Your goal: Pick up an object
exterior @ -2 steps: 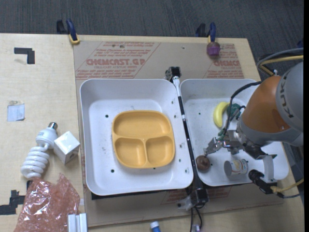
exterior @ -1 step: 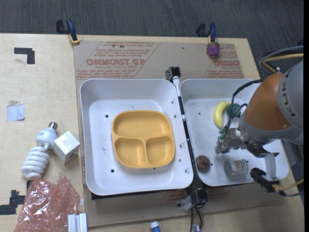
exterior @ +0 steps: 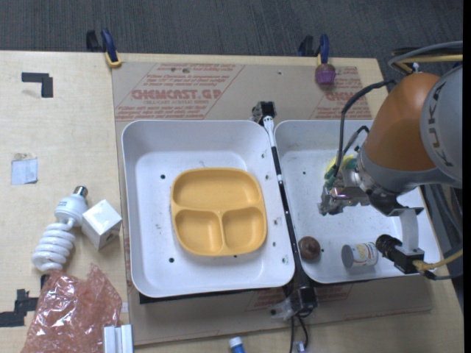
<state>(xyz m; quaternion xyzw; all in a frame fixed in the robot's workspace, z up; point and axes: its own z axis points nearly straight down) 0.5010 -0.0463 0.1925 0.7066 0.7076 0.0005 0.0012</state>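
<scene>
I'm seeing a spiral bulb (exterior: pixel 59 234) and white cube (exterior: pixel 101 223) lying on the bench at far left. The yellow divided plate (exterior: pixel 218 212) is sitting in the left bin (exterior: pixel 143 142). In the right bin (exterior: pixel 305 142), a brown ball (exterior: pixel 309 248) and small can (exterior: pixel 359 254) are resting near the front wall. The gripper (exterior: pixel 331 201) is hovering above them; its jaws I cannot tell.

Spiral light bulb (exterior: pixel 57 235) on bench (exterior: pixel 59 138) at 8 o'clock, touching small white cube (exterior: pixel 101 223). Crumpled pink plastic wrap (exterior: pixel 70 311) at 7 o'clock, below bulb. Purple knob (exterior: pixel 325 73) at 1 o'clock on brown printed board (exterior: pixel 184 87). Blue clamps (exterior: pixel 109 48) at board's top edge, 11 and 1 o'clock. Black L-shaped mark (exterior: pixel 40 82) at 10 o'clock.
</scene>
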